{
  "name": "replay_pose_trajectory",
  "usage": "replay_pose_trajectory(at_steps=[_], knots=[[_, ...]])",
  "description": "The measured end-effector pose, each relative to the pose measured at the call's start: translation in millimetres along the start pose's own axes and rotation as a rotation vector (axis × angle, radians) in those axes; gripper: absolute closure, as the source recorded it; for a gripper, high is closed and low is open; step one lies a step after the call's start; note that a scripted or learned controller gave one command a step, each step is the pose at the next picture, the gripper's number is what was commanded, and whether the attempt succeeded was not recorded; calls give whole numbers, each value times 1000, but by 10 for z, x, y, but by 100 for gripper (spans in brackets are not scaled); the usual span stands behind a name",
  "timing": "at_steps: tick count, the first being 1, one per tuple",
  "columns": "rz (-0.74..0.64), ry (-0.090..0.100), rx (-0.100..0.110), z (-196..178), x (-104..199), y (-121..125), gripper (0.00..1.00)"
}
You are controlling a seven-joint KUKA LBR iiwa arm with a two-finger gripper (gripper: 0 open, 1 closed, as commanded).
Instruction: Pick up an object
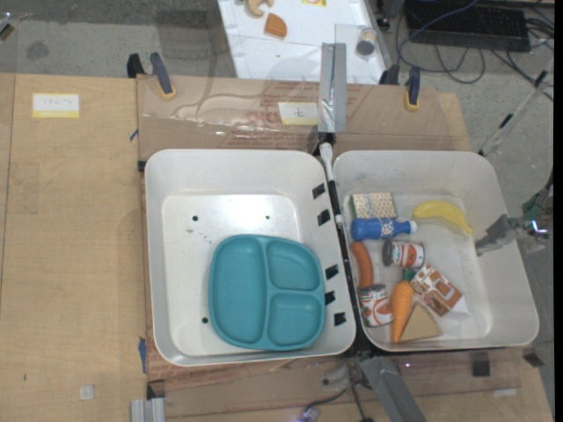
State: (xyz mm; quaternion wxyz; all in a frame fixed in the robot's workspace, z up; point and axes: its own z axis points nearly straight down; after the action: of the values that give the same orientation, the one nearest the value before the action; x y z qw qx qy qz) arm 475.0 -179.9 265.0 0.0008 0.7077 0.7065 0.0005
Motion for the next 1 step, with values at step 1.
replay_pose_trajectory(at_steps=[1], knots=[[-175, 1, 3, 1570, 45, 535, 0]])
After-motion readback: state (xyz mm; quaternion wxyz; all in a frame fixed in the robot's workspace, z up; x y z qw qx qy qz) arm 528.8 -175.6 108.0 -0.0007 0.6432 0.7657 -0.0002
